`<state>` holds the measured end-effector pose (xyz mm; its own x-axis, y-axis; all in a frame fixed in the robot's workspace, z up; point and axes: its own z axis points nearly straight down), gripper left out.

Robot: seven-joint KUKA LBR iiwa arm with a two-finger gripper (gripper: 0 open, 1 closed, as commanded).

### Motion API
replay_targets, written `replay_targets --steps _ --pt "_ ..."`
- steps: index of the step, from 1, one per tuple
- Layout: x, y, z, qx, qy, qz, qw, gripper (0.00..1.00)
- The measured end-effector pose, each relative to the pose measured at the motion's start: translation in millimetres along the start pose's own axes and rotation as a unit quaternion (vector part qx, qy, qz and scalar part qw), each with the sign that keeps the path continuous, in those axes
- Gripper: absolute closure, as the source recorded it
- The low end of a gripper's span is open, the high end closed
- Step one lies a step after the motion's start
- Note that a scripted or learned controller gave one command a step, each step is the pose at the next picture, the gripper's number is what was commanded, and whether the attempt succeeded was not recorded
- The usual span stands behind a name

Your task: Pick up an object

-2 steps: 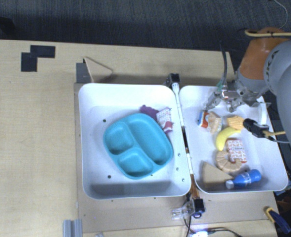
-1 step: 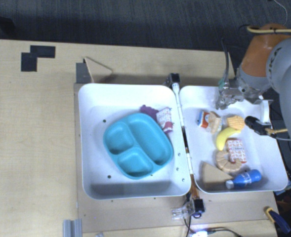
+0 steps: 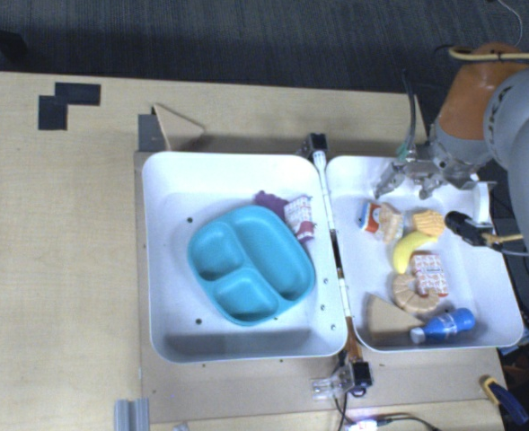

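Robot lab: bench with twin white bins, cabling.

Gripper above right bin; blue tray in left bin.

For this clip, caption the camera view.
Gripper at right bin's far edge, above toy food; blue tray in left bin.
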<state>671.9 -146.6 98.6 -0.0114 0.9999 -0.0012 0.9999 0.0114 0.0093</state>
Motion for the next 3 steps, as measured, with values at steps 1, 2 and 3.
replay_targets --steps 1,2,3 --pt "34.2 -80.5 10.4 0.002 0.001 0.004 1.0 0.0" --pt "34.2 -78.1 -1.2 -0.001 0.0 0.003 1.0 1.0" --pt "109.5 -162.1 -88.0 0.004 0.001 0.003 1.0 1.0"
